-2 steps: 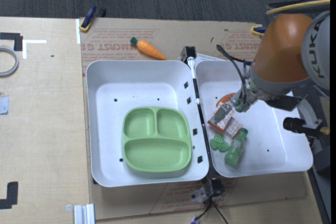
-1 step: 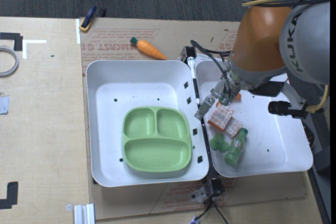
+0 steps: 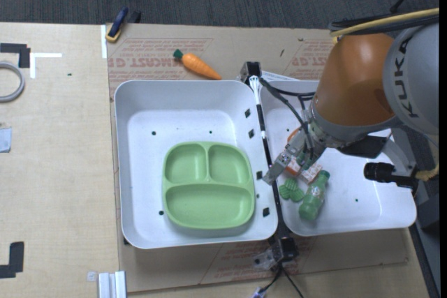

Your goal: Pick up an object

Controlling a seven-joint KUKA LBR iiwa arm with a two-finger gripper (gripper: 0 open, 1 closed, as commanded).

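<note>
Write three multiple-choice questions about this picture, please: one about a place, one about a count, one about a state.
1. Where is the toy carrot?
A. in the left bin
B. on the cardboard behind the bins
C. on the green plate

2. How many compartments has the green plate?
A. two
B. three
C. five

3. How does the green bottle stand in the right bin?
A. lying on its side
B. upright
C. hanging from the hand

Key: 1 B, it lies on cardboard outside the rims. 2 B, two small above one wide. 3 A, it lies along the bin floor below the hand.
</note>
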